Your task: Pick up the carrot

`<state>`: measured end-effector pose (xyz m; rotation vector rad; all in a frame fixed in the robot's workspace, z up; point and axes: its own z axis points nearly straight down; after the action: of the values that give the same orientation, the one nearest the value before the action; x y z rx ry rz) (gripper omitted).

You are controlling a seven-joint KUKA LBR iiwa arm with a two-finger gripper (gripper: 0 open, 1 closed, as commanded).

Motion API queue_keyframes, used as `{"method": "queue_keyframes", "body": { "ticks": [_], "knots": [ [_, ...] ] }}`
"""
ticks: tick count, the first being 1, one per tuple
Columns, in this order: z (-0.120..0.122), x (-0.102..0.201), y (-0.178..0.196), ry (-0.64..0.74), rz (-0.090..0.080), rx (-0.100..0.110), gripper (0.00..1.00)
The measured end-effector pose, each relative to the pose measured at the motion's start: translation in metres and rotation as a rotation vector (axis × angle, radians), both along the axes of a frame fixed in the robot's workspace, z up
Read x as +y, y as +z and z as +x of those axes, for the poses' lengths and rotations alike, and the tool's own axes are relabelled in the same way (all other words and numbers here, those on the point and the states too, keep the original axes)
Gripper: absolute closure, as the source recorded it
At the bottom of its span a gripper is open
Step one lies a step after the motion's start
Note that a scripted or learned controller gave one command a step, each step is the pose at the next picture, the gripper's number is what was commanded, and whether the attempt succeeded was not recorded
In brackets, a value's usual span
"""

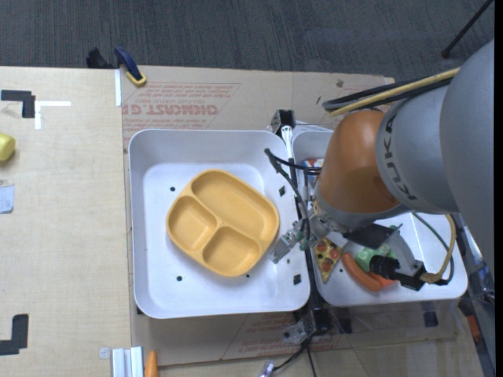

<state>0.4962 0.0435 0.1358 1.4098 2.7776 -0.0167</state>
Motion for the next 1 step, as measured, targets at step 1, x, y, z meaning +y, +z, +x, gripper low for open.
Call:
{"method": "queue_keyframes", "body": {
  "ticks": [1],
  "knots": [
    [0.0103, -0.074, 0.0558, -0.003, 0.019, 0.017, 0.0]
  ]
}}
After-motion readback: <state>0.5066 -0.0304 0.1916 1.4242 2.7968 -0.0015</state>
